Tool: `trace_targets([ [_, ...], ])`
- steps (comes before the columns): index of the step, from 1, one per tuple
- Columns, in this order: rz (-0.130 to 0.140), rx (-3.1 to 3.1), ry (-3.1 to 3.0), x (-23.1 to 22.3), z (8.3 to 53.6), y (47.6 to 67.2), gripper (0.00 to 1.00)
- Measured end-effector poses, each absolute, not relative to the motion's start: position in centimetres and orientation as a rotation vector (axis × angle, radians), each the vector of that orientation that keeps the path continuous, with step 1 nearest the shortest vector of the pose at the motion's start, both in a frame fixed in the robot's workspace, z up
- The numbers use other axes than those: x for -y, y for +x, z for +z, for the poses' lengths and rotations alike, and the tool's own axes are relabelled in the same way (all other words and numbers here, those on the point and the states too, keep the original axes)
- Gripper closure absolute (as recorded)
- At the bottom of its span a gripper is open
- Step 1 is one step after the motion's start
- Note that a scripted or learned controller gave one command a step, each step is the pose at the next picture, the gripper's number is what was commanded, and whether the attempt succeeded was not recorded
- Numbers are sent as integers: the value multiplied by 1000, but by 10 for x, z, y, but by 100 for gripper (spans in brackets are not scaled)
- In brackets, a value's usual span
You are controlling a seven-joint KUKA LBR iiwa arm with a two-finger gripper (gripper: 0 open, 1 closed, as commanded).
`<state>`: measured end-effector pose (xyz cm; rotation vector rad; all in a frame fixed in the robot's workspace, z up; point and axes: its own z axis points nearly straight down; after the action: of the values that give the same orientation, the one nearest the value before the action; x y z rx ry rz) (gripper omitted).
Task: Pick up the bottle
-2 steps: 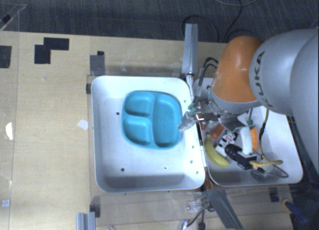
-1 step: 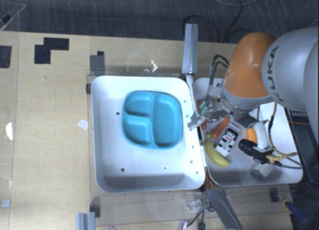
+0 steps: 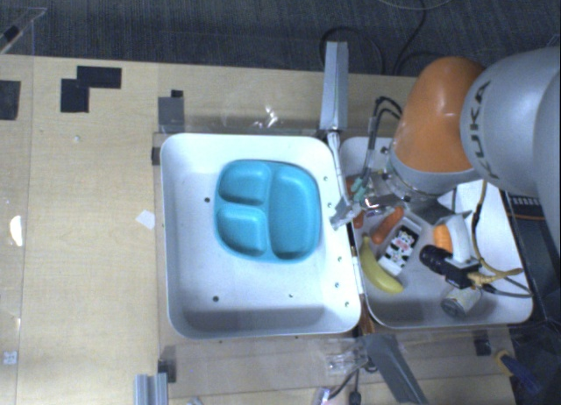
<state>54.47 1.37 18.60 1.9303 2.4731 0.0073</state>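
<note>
The bottle [image 3: 401, 248], as far as I can judge, is the small white thing with black marks. It lies in the right bin [image 3: 421, 309], a little toward 9 o'clock from the middle of this bin. A yellow banana [image 3: 380, 273] lies just beside it at 7 o'clock, along the left wall of the bin; I cannot tell if the two touch. At 11 o'clock from the bottle there is a long orange-red thing [image 3: 387, 223], very near to it. At 3 o'clock is a smaller orange piece [image 3: 443, 238], and a grey round thing [image 3: 457, 303] rests farther away at 4 o'clock, near the front wall.

The gripper [image 3: 349, 210] is at 10 o'clock from the bottle, over the wall that the two bins share, and apart from the bottle. I cannot tell whether it is wide or narrow, and nothing can be seen held in it. The arm [image 3: 438, 114] covers the part of the right bin at 12 o'clock.

The left bin [image 3: 193, 289] is at 9 o'clock and holds a blue divided plate [image 3: 267, 209] near its middle.
</note>
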Motion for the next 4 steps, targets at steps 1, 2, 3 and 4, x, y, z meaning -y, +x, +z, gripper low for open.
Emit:
trace_targets([
  [1,6,-1981,2435,55,185,540,0],
  [2,2,-1982,2433,186,126,606,0],
  [3,7,-2098,2330,181,117,638,0],
  [4,7,-2021,2396,194,88,628,0],
])
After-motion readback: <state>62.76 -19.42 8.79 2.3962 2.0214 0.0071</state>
